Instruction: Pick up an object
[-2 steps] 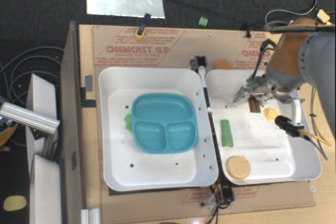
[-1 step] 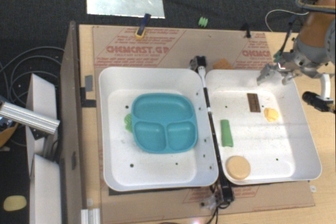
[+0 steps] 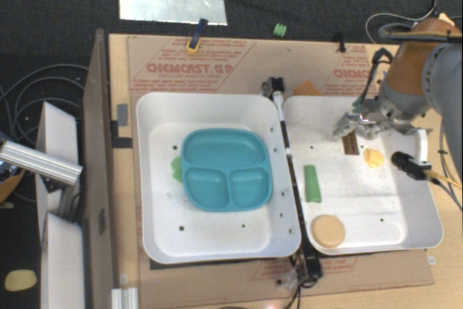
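Tan cardboard-covered bench point(image 3: 217, 61) on dark carpet, bearing two shallow white plastic bins side by side. In the left bin point(image 3: 155, 177), a teal three-compartment plastic tray point(image 3: 226, 168); in the right bin point(image 3: 412, 221), a green stick point(image 3: 312, 183), a round tan disc point(image 3: 328, 230), a small yellow lump point(image 3: 374, 157) and a brown strip point(image 3: 351, 144). Grey two-finger gripper point(image 3: 349, 125) over the right bin's far side just above the brown strip, finger spread not discernible.

The brown board point(image 3: 217, 61) under the two white bins has red words printed on it. One line reads "CHEMCAST GP". The same red words show again near the right end, partly hidden. The smaller lines are too tiny to read.
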You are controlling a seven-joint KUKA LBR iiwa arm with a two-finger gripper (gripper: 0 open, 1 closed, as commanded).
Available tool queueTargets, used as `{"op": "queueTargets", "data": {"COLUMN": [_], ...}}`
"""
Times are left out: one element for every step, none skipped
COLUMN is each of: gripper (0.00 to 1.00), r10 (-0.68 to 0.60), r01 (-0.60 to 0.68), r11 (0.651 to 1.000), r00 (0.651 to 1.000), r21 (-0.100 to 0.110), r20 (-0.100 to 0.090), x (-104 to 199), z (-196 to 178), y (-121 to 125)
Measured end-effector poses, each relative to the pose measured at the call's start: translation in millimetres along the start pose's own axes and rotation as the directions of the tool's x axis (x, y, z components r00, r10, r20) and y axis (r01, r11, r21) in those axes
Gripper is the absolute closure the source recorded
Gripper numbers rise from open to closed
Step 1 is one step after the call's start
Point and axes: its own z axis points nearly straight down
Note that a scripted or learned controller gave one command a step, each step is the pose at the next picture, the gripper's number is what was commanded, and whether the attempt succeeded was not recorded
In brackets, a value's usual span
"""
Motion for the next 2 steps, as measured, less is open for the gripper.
{"op": "queueTargets", "data": {"gripper": [1.00, 1.00], "r10": [-0.002, -0.003], "r01": [0.002, 0.003], "r11": [1.000, 1.000], "r00": [1.000, 1.000], "r21": [-0.008, -0.008], "r20": [0.002, 0.000], "x": [-1.2, 45.0], "z": [-14.3, -89.7], "y": [2.7, -10.2]}}
